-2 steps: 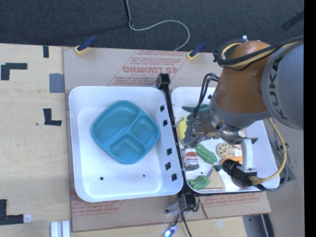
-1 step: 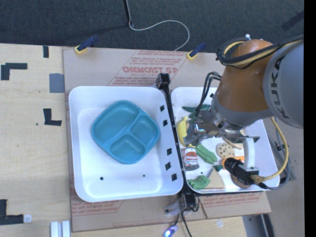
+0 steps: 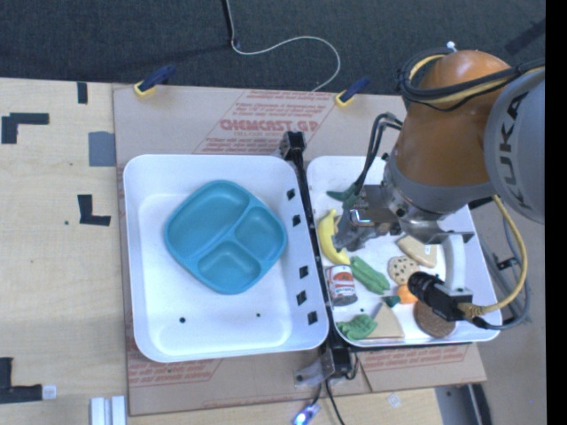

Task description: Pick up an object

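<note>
My gripper hangs low over the left part of the right bin, under the arm's big orange band. It is right beside a yellow banana that lies along the bin's left wall. A green pickle-like piece lies just below the gripper, and a small red-labelled can sits left of that. A dotted cookie, an orange piece, a green leafy item and a brown disc lie toward the front. The arm hides the bin's middle and back.
The left bin holds a blue three-compartment plate. A black divider with clips runs between the bins. A cable and black connector trail off the wrist over the front right of the right bin.
</note>
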Controlling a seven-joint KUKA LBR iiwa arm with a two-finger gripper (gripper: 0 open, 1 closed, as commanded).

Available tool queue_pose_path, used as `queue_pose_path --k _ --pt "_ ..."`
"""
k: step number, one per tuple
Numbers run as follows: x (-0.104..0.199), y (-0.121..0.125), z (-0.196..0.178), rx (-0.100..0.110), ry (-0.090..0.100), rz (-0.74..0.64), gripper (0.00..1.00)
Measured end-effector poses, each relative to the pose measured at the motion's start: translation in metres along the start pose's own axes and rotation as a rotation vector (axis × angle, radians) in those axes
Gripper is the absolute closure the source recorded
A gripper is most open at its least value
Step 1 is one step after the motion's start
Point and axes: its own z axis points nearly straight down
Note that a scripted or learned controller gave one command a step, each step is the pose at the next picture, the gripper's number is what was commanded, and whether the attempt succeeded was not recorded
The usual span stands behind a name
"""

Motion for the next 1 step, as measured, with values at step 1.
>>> queue_pose_path --k 1 --pt "0.0004 -0.0005 0.0115 0.004 -0.001 0.002 1.0"
